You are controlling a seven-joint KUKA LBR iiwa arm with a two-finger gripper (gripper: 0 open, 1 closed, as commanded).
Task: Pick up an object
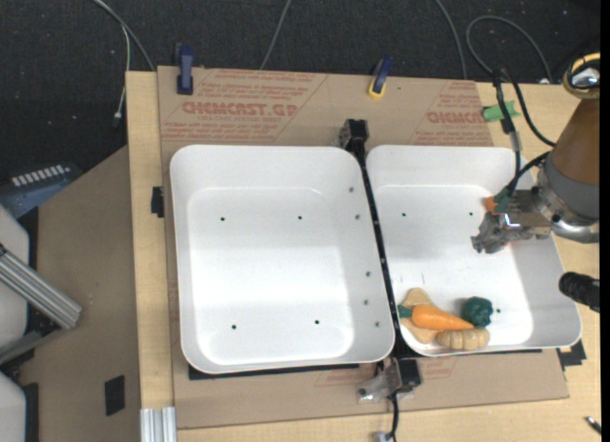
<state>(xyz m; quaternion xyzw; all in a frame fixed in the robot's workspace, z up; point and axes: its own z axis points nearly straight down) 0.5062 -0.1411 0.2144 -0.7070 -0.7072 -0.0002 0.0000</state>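
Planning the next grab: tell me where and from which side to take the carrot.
Grip the carrot across its thick middle, coming straight down from above. It lies flat and long, pointing left-right, so the fingers should close across its narrow width. The tan piece and green piece crowd its right end, so the left half looks freer.

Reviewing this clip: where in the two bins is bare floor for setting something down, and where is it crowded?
The left bin is bare wall to wall. The right bin is bare along its far and middle floor, left of the gripper. Its near corner is crowded: carrot, green piece, tan piece.

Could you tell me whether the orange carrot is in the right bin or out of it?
In: the orange carrot lies on the shallow white right bin's floor, at its near edge, beside a dark green object.
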